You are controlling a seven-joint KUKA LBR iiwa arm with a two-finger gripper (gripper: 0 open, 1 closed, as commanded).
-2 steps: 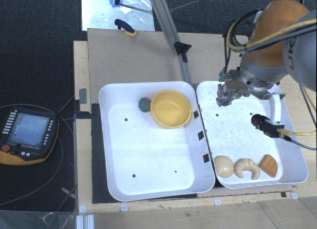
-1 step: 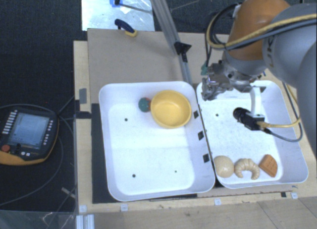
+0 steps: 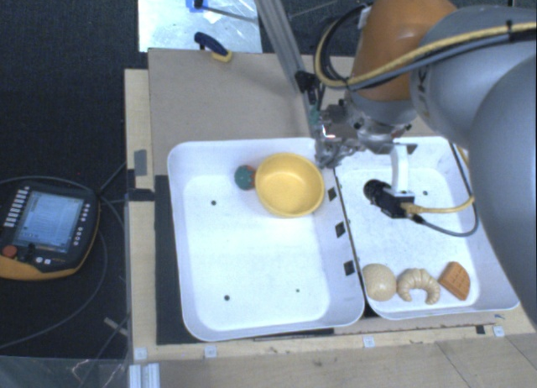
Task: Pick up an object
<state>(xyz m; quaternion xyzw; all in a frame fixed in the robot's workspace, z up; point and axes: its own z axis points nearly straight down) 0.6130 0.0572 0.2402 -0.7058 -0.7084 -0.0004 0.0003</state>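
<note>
Two white bins (image 3: pixel 252 311) face us; our gripper (image 3: pixel 325 153) sits at the yellow bowl's (image 3: pixel 289 185) rim, jaw state unreadable.

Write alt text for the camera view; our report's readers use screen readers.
A grey robot arm reaches in from the right, its gripper above the wall between two white bins. The left bin holds a yellow bowl and a small green ball; the right bin holds three pastries.

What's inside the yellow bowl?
The yellow bowl looks bare inside, just its yellow bottom. The tool hangs over its right rim and covers a bit there.
</note>
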